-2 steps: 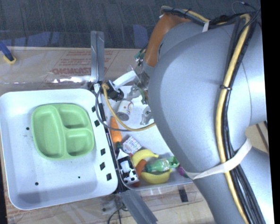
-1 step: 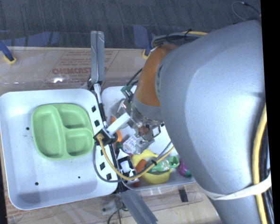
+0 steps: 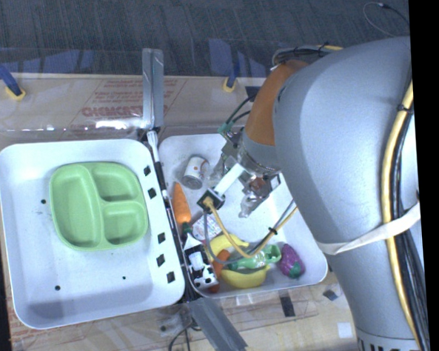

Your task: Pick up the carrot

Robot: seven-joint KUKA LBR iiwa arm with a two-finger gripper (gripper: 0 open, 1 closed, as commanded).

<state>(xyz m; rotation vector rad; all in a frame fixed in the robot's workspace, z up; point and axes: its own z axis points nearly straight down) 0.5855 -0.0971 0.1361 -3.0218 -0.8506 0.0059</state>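
By the divider, slender orange carrot (image 3: 180, 201)

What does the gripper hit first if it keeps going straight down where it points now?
Probably bare floor of the right white bin: the gripper hangs over a gap, with the orange carrot off to its side. Depth is unclear from this slanted view.

The carrot (image 3: 180, 203) lay tight against the right bin's left wall (image 3: 166, 204), a can (image 3: 194, 170) near its tip, clutter (image 3: 243, 264) below; open floor showed, seemingly, only to its right.
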